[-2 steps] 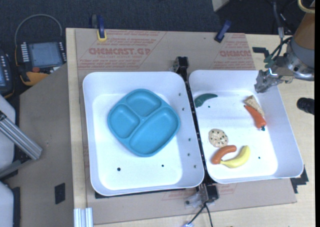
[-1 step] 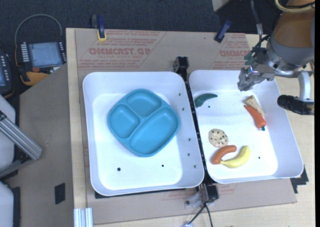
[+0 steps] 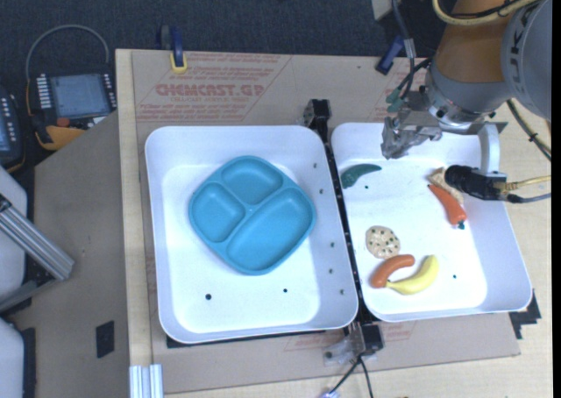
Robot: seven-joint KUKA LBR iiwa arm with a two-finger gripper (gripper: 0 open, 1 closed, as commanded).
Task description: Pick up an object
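My gripper [image 3: 399,144] hangs over the back of the right bin [image 3: 491,295], its dark fingers pointing down with nothing visibly between them. Just below and left of it lies a small teal piece [image 3: 358,174] on the bin floor. An orange carrot [image 3: 450,202] lies to the right, near a black fitting. Toward the front of the bin sit a speckled cookie [image 3: 382,240], a red sausage [image 3: 389,270] and a yellow banana [image 3: 417,276]; the sausage and banana touch.
The left bin [image 3: 175,300] holds a blue three-compartment plate [image 3: 252,213]. A black clamp [image 3: 316,113] sits at the back between the bins. Cables run from the arm across the right bin's far right edge.
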